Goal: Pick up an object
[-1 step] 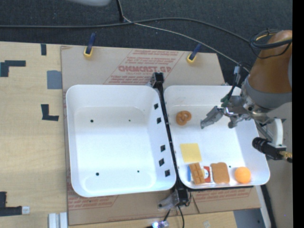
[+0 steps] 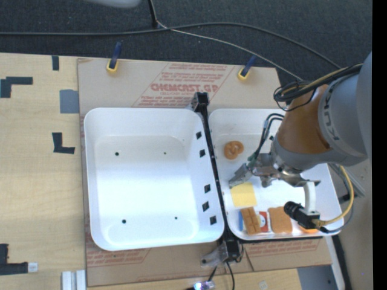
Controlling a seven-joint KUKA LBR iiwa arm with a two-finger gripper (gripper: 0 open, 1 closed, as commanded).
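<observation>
Nearest the camera, bottom edge of the right bin (image 2: 239, 121): an orange-and-white packet (image 2: 251, 221) and a tan bread-like piece (image 2: 279, 220) are lying side by side, just beside each other against the near wall. Yellow block (image 2: 244, 194) is sitting right behind the packet, close to touching it. Small round brown item (image 2: 233, 149) is sitting farther back, well apart from the other three, near the divider side.

Gripper (image 2: 249, 169) is hanging over the right bin, between the brown item and the yellow block, just above the block's far edge. Fingers are pointing toward the divider; can't tell how far they're spread, too dark and small. Nothing is showing between them, so not calling a grasp.

Grey arm (image 2: 338, 116) with the orange band (image 2: 302, 130) is reaching in from the right, covering the bin's far right corner. Black-and-orange fitting (image 2: 300, 215) with yellow cable is hanging low beside the bread piece.

Left bin (image 2: 97, 162) is sitting flush against the right one, black clips (image 2: 206, 180) running along the shared wall. Both bins are resting on a cardboard sheet (image 2: 175, 83) held by two yellow clamps (image 2: 112, 65) at the far edge, wood-grain bench (image 2: 36, 180) underneath.
</observation>
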